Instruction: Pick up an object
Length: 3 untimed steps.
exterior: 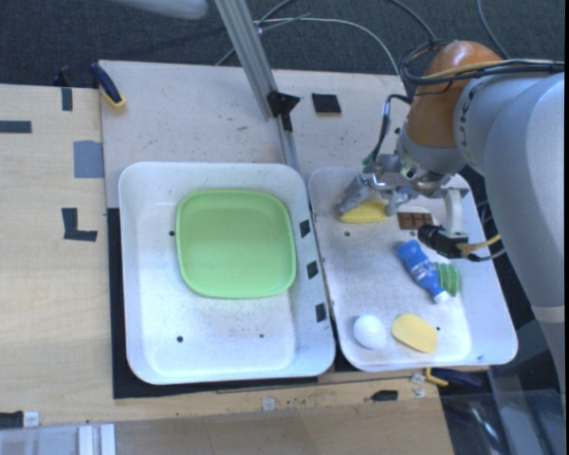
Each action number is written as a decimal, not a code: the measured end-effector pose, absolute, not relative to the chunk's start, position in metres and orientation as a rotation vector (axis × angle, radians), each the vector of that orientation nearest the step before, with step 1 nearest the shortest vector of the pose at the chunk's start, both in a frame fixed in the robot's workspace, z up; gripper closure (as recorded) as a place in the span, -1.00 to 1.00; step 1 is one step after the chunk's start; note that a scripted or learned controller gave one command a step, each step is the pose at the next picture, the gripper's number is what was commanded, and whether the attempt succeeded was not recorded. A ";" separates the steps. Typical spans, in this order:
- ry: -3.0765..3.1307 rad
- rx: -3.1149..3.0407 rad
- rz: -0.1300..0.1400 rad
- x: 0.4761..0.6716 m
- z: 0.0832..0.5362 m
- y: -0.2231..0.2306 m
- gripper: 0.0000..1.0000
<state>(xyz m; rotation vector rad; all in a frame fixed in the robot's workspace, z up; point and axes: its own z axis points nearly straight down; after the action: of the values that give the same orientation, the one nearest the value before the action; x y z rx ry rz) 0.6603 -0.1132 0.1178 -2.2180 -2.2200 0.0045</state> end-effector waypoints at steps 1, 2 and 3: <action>-2.228 -2.227 -0.008 0.663 0.108 -0.114 -1.00; -2.229 -2.227 -0.008 0.664 0.118 -0.114 1.00; -2.225 -2.223 -0.005 0.670 0.175 -0.106 1.00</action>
<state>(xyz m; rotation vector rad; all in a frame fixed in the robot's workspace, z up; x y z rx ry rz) 0.6701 -0.1060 0.1747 -2.2227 -2.2251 -0.0046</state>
